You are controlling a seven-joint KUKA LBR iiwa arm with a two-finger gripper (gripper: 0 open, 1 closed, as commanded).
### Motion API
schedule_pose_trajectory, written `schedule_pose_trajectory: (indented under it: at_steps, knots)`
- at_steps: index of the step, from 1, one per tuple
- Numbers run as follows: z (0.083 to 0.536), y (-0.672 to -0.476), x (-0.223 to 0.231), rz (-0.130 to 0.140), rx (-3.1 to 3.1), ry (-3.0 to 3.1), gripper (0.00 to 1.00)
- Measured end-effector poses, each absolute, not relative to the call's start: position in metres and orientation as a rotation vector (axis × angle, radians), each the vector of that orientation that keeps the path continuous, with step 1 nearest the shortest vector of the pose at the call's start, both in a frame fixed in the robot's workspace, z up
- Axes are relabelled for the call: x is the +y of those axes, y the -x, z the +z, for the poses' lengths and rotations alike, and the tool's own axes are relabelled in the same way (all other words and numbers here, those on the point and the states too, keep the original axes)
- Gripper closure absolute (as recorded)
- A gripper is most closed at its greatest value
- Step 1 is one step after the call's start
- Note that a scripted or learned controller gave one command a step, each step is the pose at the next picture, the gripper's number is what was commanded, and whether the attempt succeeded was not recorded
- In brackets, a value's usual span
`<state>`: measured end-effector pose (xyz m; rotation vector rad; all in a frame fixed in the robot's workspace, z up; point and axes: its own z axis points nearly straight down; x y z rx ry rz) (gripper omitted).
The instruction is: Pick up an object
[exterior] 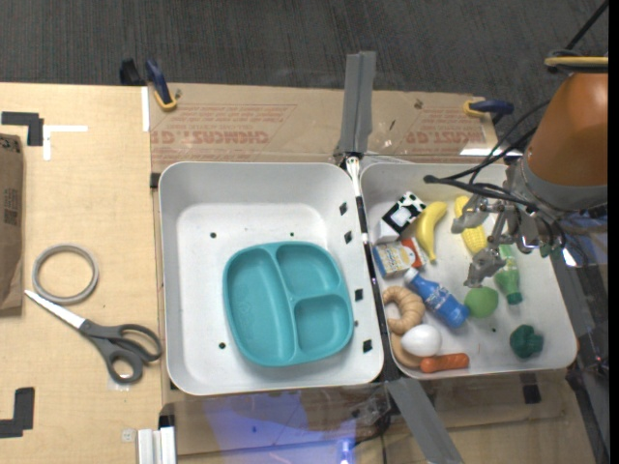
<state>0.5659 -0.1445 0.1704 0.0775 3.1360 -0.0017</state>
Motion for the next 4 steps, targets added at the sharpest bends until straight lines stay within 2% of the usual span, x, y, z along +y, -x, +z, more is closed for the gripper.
schedule_pose_trajectory:
  at_steps: [1, 2, 3, 4]
  knots:
    - [0.092, -0.533, -0.112, 0.0, 3.135, -0.191, 0.0]
    - [0.092, -0.518, -0.093, 0.0, 3.091, -0.559, 0.0]
    - [0.101, -0.519, -0.094, -0.003, 3.088, -0.555, 1.0]
    - [0.192, -0.506, -0.089, -0.001, 3.031, -0.815, 1.0]
